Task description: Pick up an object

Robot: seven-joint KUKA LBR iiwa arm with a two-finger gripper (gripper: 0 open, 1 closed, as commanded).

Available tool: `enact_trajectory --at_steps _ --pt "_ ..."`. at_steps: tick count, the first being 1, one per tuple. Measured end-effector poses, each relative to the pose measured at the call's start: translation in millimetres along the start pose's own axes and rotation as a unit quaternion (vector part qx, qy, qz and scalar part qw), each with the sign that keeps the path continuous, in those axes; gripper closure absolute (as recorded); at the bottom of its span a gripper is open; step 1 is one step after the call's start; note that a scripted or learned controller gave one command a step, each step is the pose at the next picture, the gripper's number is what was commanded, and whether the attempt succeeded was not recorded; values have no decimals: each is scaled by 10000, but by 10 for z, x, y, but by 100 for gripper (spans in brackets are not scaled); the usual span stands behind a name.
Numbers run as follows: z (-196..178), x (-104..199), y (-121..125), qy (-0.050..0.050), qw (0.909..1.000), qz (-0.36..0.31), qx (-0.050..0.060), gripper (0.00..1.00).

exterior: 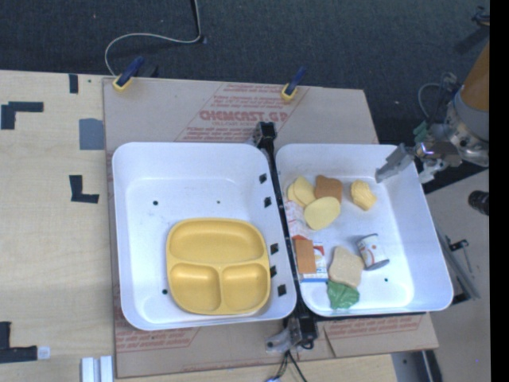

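Note:
The right bin (413,213) holds several toy foods. A pale yellow piece (301,191), a brown piece (328,187) and a yellow oval (322,212) lie bunched near its upper left. A small yellow lump (363,195) rests just right of them. Lower down are a small can (371,251), a tan bread slice (345,267), a green leafy piece (343,294) and an orange stick on a red and white packet (306,257). My gripper (394,165) hangs over the bin's upper right corner, up and right of the small yellow lump, with nothing visibly in it.
The left bin (143,181) holds a yellow divided plate (218,265) in its lower half. Both bins sit on a cardboard sheet (231,114) held by two clamps. A black divider clip (263,136) stands between the bins at the top.

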State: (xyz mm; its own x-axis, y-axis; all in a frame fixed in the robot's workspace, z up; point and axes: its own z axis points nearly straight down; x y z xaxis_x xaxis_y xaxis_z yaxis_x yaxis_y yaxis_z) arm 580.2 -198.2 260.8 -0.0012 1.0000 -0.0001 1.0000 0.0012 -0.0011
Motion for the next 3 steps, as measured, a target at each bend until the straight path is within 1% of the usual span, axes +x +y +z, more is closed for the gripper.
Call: enact_trajectory --at_steps 1,2,3 --pt "1300 -242 -212 13 10000 16 53 0" --pt "1742 341 -855 -15 10000 27 -56 0" --pt "1711 314 -907 -10 10000 10 -88 0"
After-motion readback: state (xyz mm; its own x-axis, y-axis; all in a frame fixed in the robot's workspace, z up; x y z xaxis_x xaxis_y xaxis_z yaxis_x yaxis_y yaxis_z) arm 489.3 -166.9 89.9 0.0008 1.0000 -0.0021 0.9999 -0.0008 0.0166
